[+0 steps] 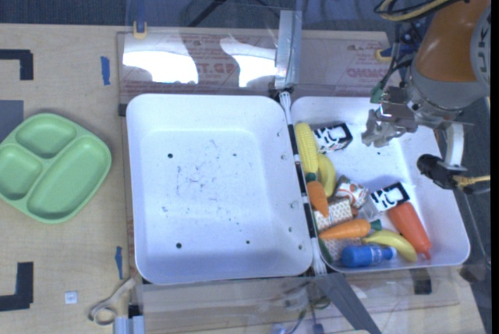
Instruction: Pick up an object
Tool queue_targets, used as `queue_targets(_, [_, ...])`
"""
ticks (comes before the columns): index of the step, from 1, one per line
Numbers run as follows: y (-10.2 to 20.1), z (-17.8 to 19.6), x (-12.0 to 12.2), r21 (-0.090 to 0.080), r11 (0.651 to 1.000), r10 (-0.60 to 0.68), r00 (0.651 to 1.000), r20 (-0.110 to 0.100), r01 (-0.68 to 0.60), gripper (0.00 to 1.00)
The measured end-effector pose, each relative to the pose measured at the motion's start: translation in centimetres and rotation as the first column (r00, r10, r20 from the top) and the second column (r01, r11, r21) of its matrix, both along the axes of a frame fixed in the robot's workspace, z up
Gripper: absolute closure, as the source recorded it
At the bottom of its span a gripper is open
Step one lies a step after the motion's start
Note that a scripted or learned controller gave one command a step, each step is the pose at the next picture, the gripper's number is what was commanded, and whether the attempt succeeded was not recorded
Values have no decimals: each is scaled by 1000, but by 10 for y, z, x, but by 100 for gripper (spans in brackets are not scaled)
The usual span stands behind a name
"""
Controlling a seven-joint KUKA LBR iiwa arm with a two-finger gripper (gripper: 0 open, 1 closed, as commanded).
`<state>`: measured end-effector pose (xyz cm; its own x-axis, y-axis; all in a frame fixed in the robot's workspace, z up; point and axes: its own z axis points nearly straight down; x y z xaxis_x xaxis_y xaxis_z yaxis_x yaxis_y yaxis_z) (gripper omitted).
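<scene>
The right bin [437, 168] holds a heap of toy food along its left and front sides. A yellow corn cob [306, 145] lies by the divider, with a black-and-white packet [334, 136] beside it. Further forward lie an orange carrot [344, 229], a larger carrot [408, 225], a banana [394, 241] and a blue bottle [366, 254]. My gripper [379, 129] hangs over the back of the right bin, to the right of the packet, with nothing seen between its fingers.
The left bin [210, 192] sits beside the right one. A green divided plate [51, 166] rests on the bench at far left. Clear panels stand behind both bins. Cables loop above the arm at top right.
</scene>
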<state>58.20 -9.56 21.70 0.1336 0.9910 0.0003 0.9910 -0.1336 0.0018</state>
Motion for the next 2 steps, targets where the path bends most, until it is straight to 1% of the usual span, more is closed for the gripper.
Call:
queue_targets(1, [-45, 74, 20, -2, 997, 79, 997, 0, -79, 100])
queue_targets(2, [-88, 145, 13, -3, 980, 199, 980, 1, -199, 100])
